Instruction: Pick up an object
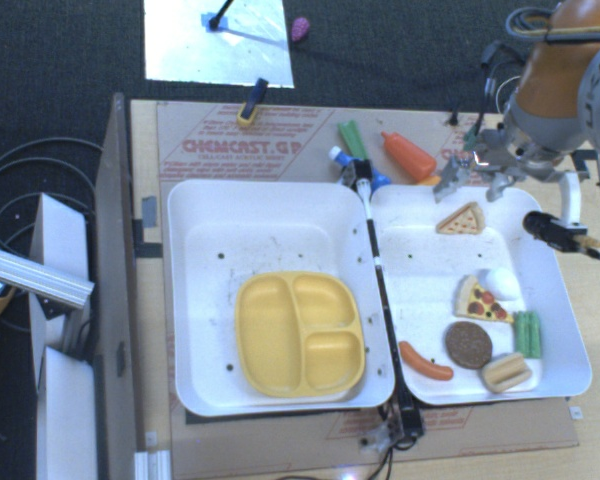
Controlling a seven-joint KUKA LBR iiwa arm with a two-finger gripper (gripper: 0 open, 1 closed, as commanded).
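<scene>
Left shallow white bin [210, 218]: holds one yellow plastic divided tray [300, 333] with three compartments, lying flat toward the near right part of the bin floor. Bare floor around it at the far and left sides.

Right shallow white bin [420, 268]: holds toy food. Tan triangular pizza-slice wedge [461, 220] near the far wall. Second pizza slice with red toppings [482, 301] at mid-right, a small white rounded piece [501, 283] touching its far right side. Round dark brown patty [468, 345] just in front of that slice. Green ridged block [527, 334] beside the patty on the right. Tan bun-like piece [506, 372] at the near right corner. Orange-red sausage [425, 361] near the divider at the front.

Behind the bins, on the cardboard sheet [240, 148]: an orange carrot-shaped toy [408, 156], a green stick-shaped toy [352, 138] and a small blue piece [342, 156], all close to where the two bins meet.

Gripper [475, 178]: hangs over the far edge of the right bin, under the grey and orange arm [565, 63]. The two fingers are spread apart, with nothing between them. The tan pizza-slice wedge lies just in front of the fingers, near but apart; it is the closest object. The carrot-shaped toy is just to the left, outside the bin.

Room: the middle of the right bin floor, between the wedge and the sausage, is bare. The objects along the right and near walls sit crowded together. A black cylindrical part [552, 230] overhangs the bin's right rim.
</scene>
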